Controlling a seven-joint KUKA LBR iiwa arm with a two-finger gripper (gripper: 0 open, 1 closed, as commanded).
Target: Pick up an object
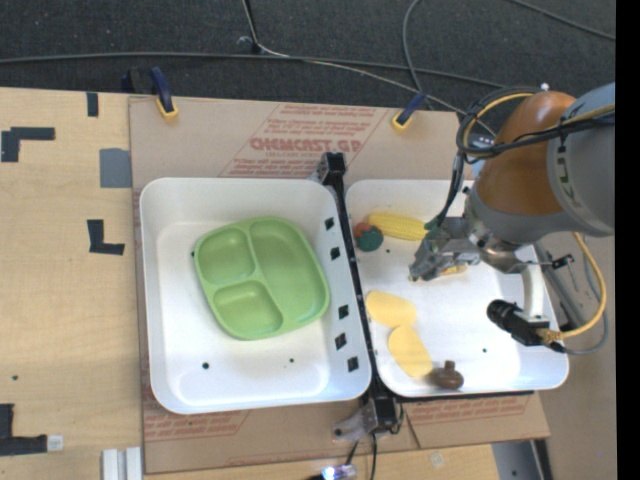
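Gripper [432,266], dark grey metal with two fingers, hangs low over the right shallow white plastic bin [520,363], toward its upper middle. How wide it is set cannot be told from this angle, and nothing can be made out in its hold. Just up and left of it lies a yellow corn cob toy [398,227], lengthwise across the bin, not touching the gripper. Against the cob's left end sits a small round toy, orange with a green part [369,238], close to the divider. Lower down, well below the gripper, two pale yellow rounded pieces: one flat oval [390,309] near the divider, a second longer one [409,350] just beneath it, edges close or touching. Beside the second, at the bin's lower edge, a small brown lump [447,375]. Grey arm with orange band [535,173] comes in from the right. Left white bin [165,298] holds a light green three-compartment plastic tray [262,277], set slightly askew. Both bins rest on a brown cardboard sheet [290,138].
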